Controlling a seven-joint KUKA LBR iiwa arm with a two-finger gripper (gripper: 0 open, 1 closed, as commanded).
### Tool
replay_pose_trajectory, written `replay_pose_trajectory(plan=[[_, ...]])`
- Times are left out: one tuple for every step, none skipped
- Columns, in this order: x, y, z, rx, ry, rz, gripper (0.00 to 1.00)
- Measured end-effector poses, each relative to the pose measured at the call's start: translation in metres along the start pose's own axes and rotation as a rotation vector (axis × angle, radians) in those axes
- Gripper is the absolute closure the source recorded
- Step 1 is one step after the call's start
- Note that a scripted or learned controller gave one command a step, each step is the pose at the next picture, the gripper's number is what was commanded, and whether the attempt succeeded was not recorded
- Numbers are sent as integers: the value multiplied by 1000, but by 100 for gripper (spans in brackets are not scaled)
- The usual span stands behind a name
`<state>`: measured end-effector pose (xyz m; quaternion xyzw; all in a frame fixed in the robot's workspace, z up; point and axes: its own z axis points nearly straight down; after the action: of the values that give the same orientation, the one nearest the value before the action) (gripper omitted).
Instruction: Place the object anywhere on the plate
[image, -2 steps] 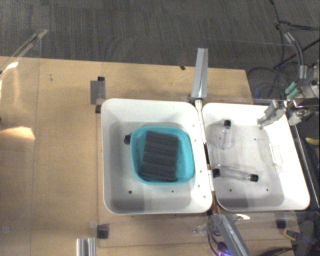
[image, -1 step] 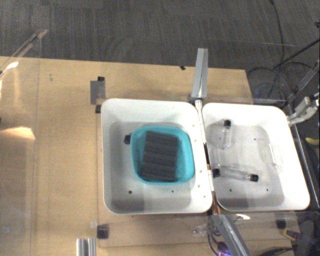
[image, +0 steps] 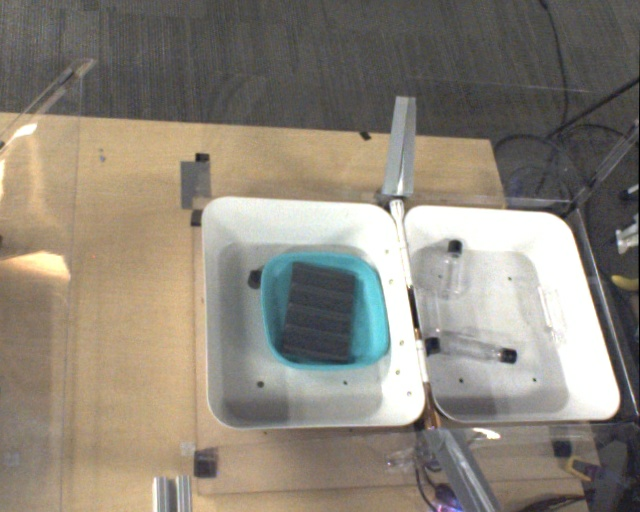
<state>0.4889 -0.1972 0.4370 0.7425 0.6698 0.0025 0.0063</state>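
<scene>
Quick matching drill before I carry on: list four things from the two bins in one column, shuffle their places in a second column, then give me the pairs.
Things:
1. teal plate
2. dark ridged block
3. upright clear vial with black cap
4. clear tube lying on its side

Places:
A. right bin, lower part, black caps at both ends
B. middle of the left bin, on the bin floor
C. right bin, upper left part
D. resting on top of the plate

Pairs: 1-B, 2-D, 3-C, 4-A
</scene>
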Motion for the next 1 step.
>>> replay_pose_trajectory(plan=[[-4,0,0,1,1,83,0]])
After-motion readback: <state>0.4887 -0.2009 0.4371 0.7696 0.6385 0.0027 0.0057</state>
